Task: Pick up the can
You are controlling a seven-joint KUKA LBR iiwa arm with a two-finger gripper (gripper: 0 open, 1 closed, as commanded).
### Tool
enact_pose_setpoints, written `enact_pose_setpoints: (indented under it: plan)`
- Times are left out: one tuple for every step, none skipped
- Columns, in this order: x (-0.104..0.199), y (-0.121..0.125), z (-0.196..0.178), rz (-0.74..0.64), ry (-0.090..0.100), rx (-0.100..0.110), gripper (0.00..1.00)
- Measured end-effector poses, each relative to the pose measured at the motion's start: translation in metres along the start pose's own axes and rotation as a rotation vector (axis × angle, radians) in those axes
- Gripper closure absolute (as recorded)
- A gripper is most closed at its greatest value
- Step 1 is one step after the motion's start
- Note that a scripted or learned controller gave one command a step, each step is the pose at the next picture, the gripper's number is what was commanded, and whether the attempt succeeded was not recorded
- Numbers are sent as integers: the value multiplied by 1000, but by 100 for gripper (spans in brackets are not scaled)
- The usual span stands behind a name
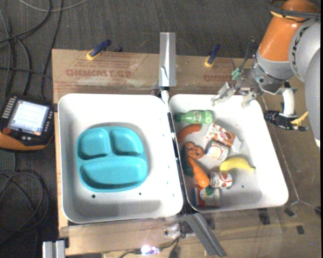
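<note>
above the far right corner of the right bin (pixel 269 144): the gripper (pixel 232 92), hung at the end of the grey arm (pixel 282 47) with its orange band, reaching in from the right. fingers spread apart, nothing between them, tips hovering over the bin's back rim and clear of everything inside.

just below and left of the gripper: a green bottle (pixel 195 116) lying on its side near the back of the bin. beside that, toward the divider, an orange-red sausage-like piece (pixel 187 130). nearer the middle, a white and red carton (pixel 220 135) lying tilted, with a small round white cup (pixel 217 152) touching its lower side. left of the cup, a brown pretzel-shaped piece (pixel 194 150), and below that a carrot (pixel 197 172) slanting toward the front. right of the carrot, a banana (pixel 237 165).

at the front of the right bin, well apart from the gripper: the can (pixel 209 196), on its side with a red and green label, close against the front wall. just above it a small red and white tin (pixel 221 180), between carrot tip and banana.

across the divider: the left bin (pixel 64 144), holding a blue sectioned plate (pixel 113 158) flat in its middle.

beyond the bins: a handheld control pendant (pixel 22 121) at the far left, with cables around it.
</note>
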State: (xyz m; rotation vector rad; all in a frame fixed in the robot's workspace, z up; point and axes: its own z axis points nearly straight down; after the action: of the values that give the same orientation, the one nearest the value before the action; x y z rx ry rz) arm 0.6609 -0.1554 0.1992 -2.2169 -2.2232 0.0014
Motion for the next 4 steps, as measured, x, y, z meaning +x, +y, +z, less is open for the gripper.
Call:
enact_pose_setpoints:
  plan:
    - [-54, -56, 76, 369, 2, -11, 0]
    - [-31, -74, 89, 501, -3, -63, 0]
    - [-49, -5, 19, 548, -6, -1, 0]
    - [0, -56, 79, 1011, -2, 5, 0]
